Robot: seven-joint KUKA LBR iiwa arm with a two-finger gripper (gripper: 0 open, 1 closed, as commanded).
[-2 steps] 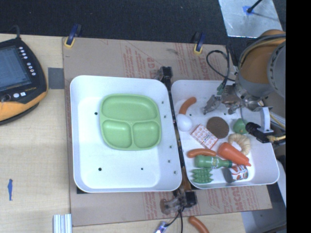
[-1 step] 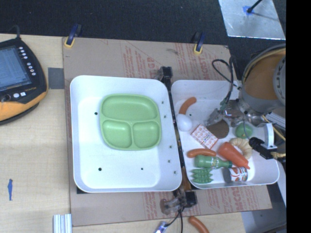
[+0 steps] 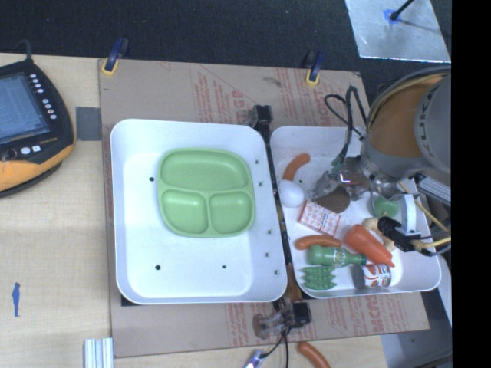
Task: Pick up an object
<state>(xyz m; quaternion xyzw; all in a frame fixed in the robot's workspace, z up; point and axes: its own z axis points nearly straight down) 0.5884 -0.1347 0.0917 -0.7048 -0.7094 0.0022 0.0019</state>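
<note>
My gripper [image 3: 338, 184] hangs low over the middle of the right bin [image 3: 307, 139], under the grey and orange arm [image 3: 406, 125]. Right beneath it lies a dark brown piece [image 3: 336, 201]; I cannot tell whether the two touch. Around it are an orange sausage [image 3: 298, 165], a white egg [image 3: 291, 195], a red and white packet [image 3: 318, 218], a second sausage [image 3: 317, 242], a carrot [image 3: 368, 243], a green bottle [image 3: 336, 257], a green ribbed toy [image 3: 321, 277] and a can [image 3: 376, 276].
The left bin [image 3: 138, 267] holds a green divided plate [image 3: 205, 191]. A teach pendant [image 3: 27, 129] lies at the bench's left edge. A loose sausage [image 3: 314, 353] sits on the cardboard below the right bin. Cables [image 3: 345, 110] loop beside the arm.
</note>
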